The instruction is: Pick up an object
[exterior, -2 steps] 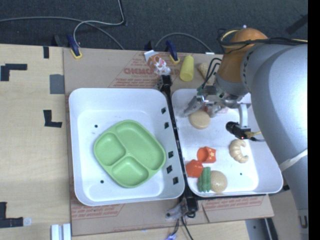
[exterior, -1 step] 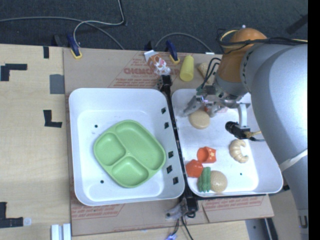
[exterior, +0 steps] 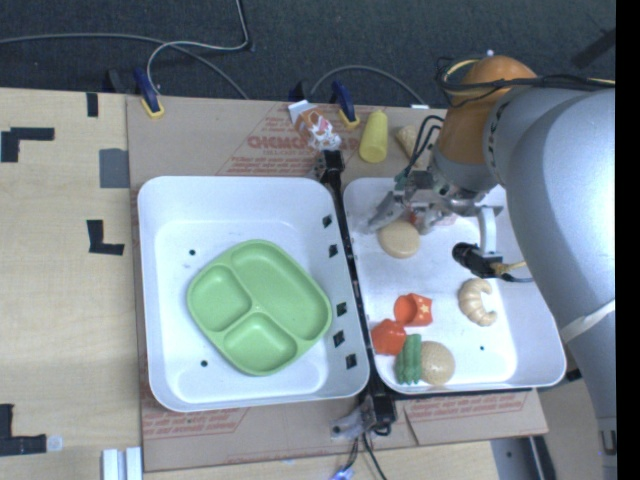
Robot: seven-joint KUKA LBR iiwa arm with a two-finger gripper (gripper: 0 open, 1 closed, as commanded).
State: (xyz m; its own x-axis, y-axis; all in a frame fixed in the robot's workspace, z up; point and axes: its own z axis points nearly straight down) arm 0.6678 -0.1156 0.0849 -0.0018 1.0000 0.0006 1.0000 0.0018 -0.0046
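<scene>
Two shallow white bins sit side by side on the counter (exterior: 60,298), meeting along a dark seam at the middle of the frame. The left bin (exterior: 165,208) holds a single light green divided plate (exterior: 258,306), lying flat and turned at a slant, with three compartments showing, all bare.

The right bin (exterior: 535,353) carries the small things. Near its upper left lies a pale tan rounded object (exterior: 400,240). Toward the right of the bin is a cream croissant-shaped piece (exterior: 478,301). Lower down, left of centre, an orange-red piece with pale spots (exterior: 414,309) sits just above a second orange-red piece (exterior: 389,338); below them, close to the bin's lower wall, a green piece (exterior: 410,359) touches a beige round piece (exterior: 436,362).

The arm comes in from the right of the frame, grey with an orange band, and the gripper (exterior: 412,208) hangs over the upper part of the right bin, right above the pale tan rounded object. From this slant I cannot tell how wide the jaws stand, nor whether they touch that object.

Outside the bins, on the cardboard sheet (exterior: 240,148) at upper centre, lie a yellow cylinder (exterior: 373,136) and a small red and white packet (exterior: 316,126).
</scene>
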